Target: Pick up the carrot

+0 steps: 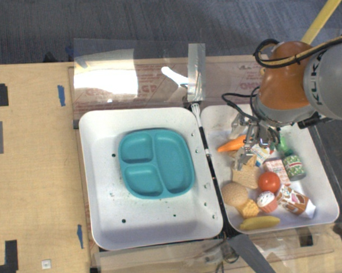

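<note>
The carrot (230, 145) is a small orange piece lying in the upper left part of the right bin (328, 195), with its tip pointing left. My gripper (253, 146) hangs low over the bin just right of the carrot, and the carrot's thick end reaches in under it. The grey arm with its orange band (283, 88) comes in from the upper right. Whether the carrot is in the gripper's grasp is hidden by the gripper body.
The right bin also holds a tan cracker (246, 174), a red tomato (269, 182), a bread roll (234, 194), a banana (259, 222), a carton (294, 201) and a green-and-red box (293, 167). A teal divided plate (157, 163) lies in the left bin (99, 183).
</note>
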### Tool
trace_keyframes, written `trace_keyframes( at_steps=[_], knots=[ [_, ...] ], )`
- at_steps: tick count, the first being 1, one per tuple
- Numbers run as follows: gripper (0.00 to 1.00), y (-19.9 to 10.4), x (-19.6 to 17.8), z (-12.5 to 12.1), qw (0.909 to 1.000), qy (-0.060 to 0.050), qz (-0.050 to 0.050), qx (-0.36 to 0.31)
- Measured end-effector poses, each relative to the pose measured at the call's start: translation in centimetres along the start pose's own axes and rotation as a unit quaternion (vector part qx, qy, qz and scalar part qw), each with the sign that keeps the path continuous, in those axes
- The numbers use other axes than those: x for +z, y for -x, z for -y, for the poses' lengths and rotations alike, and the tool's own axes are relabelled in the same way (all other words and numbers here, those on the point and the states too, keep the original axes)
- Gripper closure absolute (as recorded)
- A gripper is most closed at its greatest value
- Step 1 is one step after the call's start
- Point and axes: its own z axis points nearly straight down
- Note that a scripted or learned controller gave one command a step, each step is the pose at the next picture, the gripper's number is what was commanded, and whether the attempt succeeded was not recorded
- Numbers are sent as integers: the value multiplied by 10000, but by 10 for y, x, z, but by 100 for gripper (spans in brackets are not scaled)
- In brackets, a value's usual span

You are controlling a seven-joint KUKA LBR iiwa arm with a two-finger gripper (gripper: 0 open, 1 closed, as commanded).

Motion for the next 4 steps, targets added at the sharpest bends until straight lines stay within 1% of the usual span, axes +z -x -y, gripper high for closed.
trace_keyframes(
  at_steps=[1,2,3,4],
  knots=[
    [100,6,-16,-3,9999,12,114,-11],
    [0,4,-13,-3,10000,11,83,-12],
    [0,-17,-1,13,9990,37,51,453],
    [100,-14,-14,11,9990,34,84,436]
  ],
)
